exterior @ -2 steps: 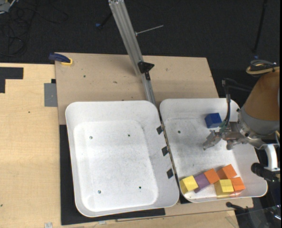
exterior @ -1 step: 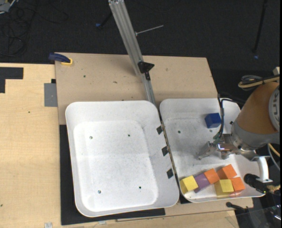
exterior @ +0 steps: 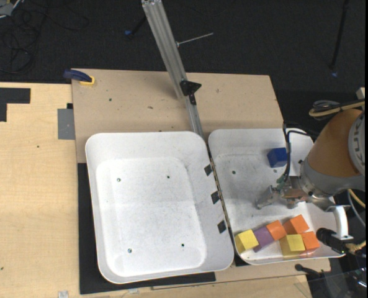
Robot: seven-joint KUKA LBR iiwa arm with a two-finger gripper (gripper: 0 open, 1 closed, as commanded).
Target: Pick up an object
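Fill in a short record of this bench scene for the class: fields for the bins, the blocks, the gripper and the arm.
left bin: white, shallow, no blocks in it
right bin: white, holds all the blocks
blue block: alone near the far side
block cluster: yellow block, purple block, orange blocks, second yellow block, at the near edge
gripper: low over the bin floor, between blue block and cluster
arm: reaches in from the right

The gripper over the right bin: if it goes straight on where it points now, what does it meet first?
Probably the bare floor of the right bin: the gripper points left and down, above the blocks. Depth is unclear.
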